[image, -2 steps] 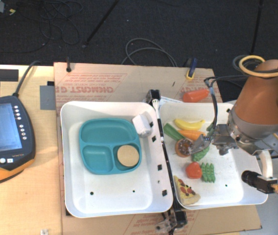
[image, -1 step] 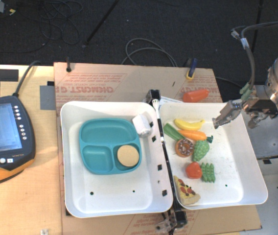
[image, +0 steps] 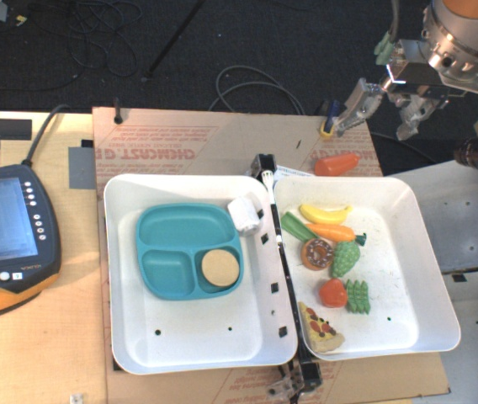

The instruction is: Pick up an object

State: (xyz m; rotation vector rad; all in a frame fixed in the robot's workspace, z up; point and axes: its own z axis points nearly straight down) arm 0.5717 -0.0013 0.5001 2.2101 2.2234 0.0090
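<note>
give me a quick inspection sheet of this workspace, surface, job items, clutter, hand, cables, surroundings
surface: cardboard sheet under two white bins, left bin and right bin, side by side.
job's things: right bin holds a banana, carrot, donut, broccoli, tomato, pizza slice; left bin holds a teal tray with a cookie in its lower right compartment.
clutter: orange-red item on the cardboard behind the right bin; white block on the left bin's rim.
hand: hand raised behind the right bin, nothing between its fingers.
cables: loops on the dark floor.
surroundings: control tablet at left.
</note>
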